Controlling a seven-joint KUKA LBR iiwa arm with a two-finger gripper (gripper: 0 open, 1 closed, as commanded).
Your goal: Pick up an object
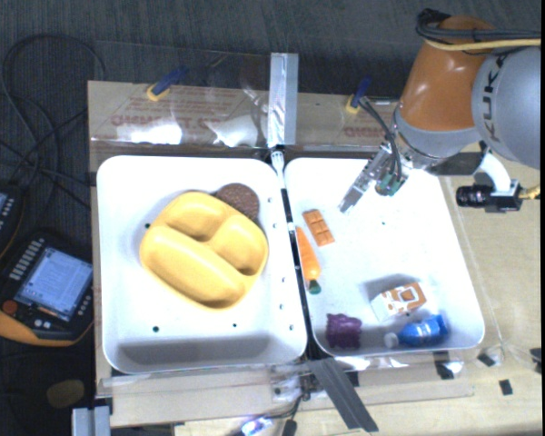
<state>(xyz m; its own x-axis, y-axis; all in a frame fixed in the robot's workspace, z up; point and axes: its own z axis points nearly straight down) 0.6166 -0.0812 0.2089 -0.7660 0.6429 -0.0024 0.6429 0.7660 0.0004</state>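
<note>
My gripper [371, 189] hangs over the back part of the right bin [454, 243], open, with nothing between its fingers. Left of it and a bit nearer lies a small orange waffle piece [319, 227]. A carrot [308, 260] rests along the bin's left wall. Near the front are a purple grape bunch [343, 331], a white and orange carton [400, 300] and a blue bottle [422, 331] on its side. All of them lie apart from the gripper.
The left bin [127, 325] holds a large yellow lumpy object [204, 248] with a brown round disc [239, 198] behind it. A metal divider [282, 98] stands at the back between the bins. Handheld controllers [45, 284] lie off the bench's left.
</note>
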